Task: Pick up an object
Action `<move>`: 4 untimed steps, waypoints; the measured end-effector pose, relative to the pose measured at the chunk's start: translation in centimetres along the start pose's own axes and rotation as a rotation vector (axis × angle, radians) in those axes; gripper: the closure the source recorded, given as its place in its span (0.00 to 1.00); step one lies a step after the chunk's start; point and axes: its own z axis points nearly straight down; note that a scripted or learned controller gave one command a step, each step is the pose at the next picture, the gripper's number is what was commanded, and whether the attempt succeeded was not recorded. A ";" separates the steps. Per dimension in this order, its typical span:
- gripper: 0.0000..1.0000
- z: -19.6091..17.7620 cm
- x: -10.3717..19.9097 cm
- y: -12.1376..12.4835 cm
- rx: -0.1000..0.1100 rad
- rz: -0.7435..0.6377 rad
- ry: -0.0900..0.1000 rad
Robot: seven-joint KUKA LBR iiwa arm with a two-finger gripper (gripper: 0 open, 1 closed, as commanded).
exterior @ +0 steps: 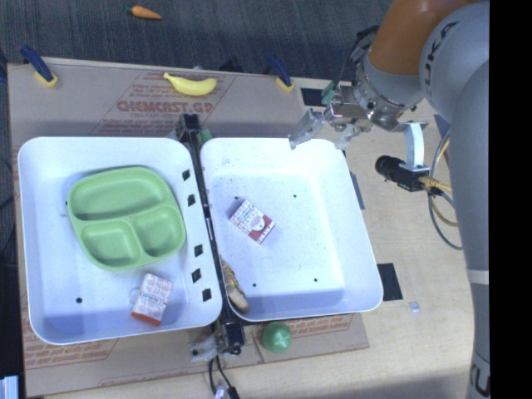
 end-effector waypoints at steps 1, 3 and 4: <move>0.00 11.9 3.5 1.1 0.005 -0.003 0.002; 0.00 4.4 -1.7 1.9 -0.002 0.001 0.000; 0.00 16.8 3.0 0.0 0.004 -0.003 0.001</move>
